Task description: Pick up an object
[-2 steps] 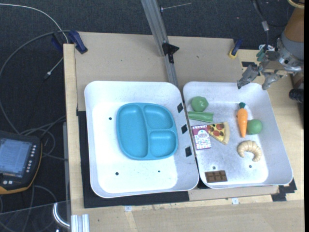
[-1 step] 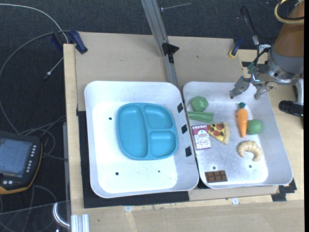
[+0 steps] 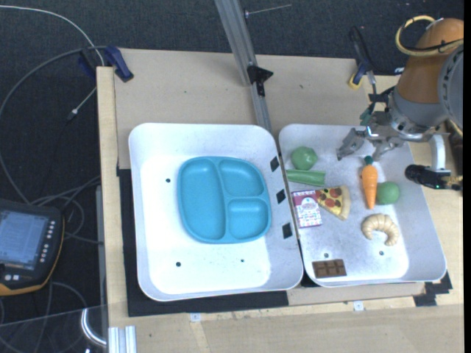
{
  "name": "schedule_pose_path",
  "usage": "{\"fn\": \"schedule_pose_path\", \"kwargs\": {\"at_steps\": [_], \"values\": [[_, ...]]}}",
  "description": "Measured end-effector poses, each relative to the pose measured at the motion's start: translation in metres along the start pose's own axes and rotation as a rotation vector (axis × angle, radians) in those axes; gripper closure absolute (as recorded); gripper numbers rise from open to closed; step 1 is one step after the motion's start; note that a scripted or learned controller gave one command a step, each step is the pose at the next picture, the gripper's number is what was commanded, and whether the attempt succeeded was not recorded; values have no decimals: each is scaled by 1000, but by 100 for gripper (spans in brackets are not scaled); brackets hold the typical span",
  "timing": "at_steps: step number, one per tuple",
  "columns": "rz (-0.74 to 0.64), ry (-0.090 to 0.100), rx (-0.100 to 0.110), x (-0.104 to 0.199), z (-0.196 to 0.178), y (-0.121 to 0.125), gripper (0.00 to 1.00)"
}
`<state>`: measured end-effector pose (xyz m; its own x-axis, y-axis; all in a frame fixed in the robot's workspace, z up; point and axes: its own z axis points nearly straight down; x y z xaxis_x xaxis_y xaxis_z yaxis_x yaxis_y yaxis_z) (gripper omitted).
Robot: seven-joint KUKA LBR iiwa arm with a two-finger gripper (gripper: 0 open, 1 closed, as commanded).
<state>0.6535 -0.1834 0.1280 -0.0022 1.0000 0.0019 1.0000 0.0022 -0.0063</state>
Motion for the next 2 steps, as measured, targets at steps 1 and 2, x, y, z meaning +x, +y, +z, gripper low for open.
{"fn": "schedule_pose_path", "kwargs": {"at_steps": [1, 2], "values": [[-1, -2, -8, 0, -16, 2, 100], [1, -3, -12, -1, -60, 6, 100]]}}
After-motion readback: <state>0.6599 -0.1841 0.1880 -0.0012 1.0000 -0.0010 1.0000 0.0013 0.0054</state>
